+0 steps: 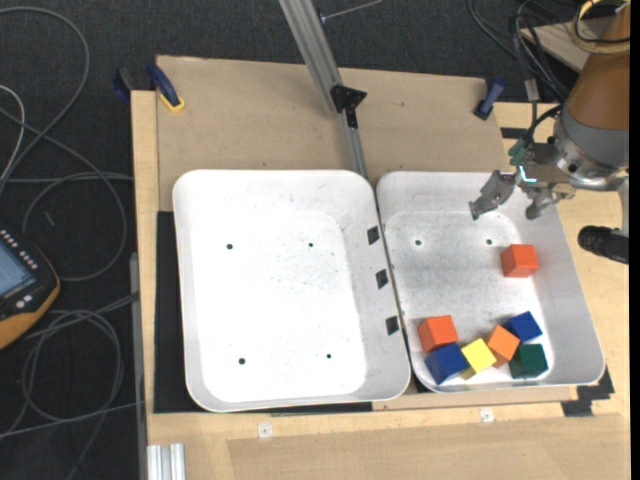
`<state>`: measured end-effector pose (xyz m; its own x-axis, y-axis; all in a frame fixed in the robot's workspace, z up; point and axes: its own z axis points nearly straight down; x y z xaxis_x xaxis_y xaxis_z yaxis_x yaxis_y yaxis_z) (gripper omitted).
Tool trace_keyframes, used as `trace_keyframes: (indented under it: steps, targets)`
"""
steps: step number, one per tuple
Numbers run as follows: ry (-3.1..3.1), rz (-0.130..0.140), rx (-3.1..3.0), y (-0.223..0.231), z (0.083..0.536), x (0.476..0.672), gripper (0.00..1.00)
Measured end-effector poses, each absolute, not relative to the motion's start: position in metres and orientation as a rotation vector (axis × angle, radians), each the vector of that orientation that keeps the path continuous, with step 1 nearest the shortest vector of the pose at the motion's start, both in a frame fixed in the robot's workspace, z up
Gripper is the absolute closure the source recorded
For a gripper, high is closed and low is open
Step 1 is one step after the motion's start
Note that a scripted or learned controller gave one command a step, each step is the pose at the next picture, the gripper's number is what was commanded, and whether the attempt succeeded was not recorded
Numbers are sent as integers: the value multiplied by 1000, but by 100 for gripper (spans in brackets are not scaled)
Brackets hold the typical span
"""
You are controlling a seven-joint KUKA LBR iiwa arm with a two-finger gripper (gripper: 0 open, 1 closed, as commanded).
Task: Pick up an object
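Here the gripper (pixel 512 194) hangs over the far part of the right bin (pixel 570 298), its two fingers spread apart with nothing between them. The grey arm (pixel 598 108) with its orange-brown band reaches in from the right. Nearest the gripper lies a lone orange block (pixel 519 259), set apart from the rest, just nearward and slightly right of the fingertips. Along the near edge of the same bin a cluster crowds together: an orange cube (pixel 437 331), a blue cube (pixel 447 362), a yellow cube (pixel 479 354), a smaller orange cube (pixel 503 343), a second blue cube (pixel 524 325) and a green cube (pixel 529 360), several of them touching. The left bin (pixel 200 268) holds no blocks.

The step in hand appears to be the approach before a grasp. The lone orange block is judged the best target, since open floor surrounds it on all sides and the fingers can straddle it without nudging a neighbour. A good attempt would centre the open fingers over the block, turn the wrist so the pads meet two flat opposite faces, descend straight down until the tips pass the block's upper half, and close only then. The clustered cubes probably invite jamming or a glancing push, so they are better left alone.
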<state>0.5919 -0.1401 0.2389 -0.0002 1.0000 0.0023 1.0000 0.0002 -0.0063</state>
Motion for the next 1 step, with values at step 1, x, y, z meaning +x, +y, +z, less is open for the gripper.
trace_keyframes:
  steps: [1]
  targets:
    - [-2221,0,-2219,-140,242,593,0]
